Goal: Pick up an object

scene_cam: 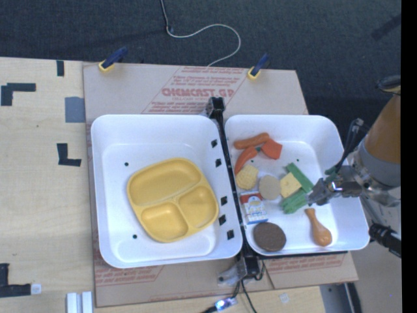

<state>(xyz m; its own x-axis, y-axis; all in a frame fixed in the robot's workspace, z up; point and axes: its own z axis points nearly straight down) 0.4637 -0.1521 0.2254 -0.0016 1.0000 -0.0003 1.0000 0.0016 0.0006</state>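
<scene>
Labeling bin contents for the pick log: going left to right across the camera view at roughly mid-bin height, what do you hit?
Yellow divided plate → black divider between the bins → small carton → round tan piece → yellow block → green piece → hand, low over the right bin.

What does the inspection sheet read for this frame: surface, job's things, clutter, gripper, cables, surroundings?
Surface: two white bins, left bin, right bin, on a cardboard sheet.
Job's things: toy foods in the right bin, among them a drumstick, a green piece, a brown disc.
Clutter: yellow divided tray in the left bin.
Gripper: gripper low over the right bin by the green piece.
Cables: white wire behind the bins.
Surroundings: dark floor, wooden bench.
</scene>
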